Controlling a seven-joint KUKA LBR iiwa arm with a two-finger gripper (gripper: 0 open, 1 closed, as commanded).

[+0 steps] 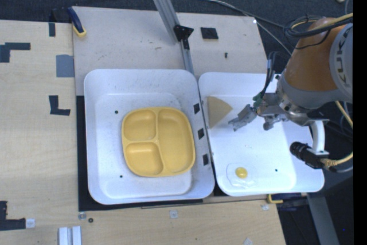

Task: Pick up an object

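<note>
Camera view, looking down at a slant: two white bins side by side on the counter [132, 43]. The arm [318, 66] reaches in from the right, and the claw [243, 118] hangs over the right bin [275, 146], near its left half.

Claw state: one grey finger juts out toward the left; the other is not separable at this resolution, so I cannot tell whether it is open or closed. Nothing is seen between the fingers.

Candidate objects:
- Tan wedge-shaped piece [218, 110], just left of the claw and slightly above it in the picture, lying against the left wall of the right bin. Fingertip is close to its lower right edge; contact or gap cannot be resolved.
- Fried-egg toy [240, 174], white with a yellow centre, below the claw near the bin's front edge, well apart from it.
- Yellow divided plate [157, 141], far left of the claw, lying flat in the left bin [103, 94].

Progress, judged: approach appears done or nearly so, aimed at the wedge. No grasp shows, nothing is lifted; every object lies on a bin floor. Left to do: close on an object and raise it clear.
</note>
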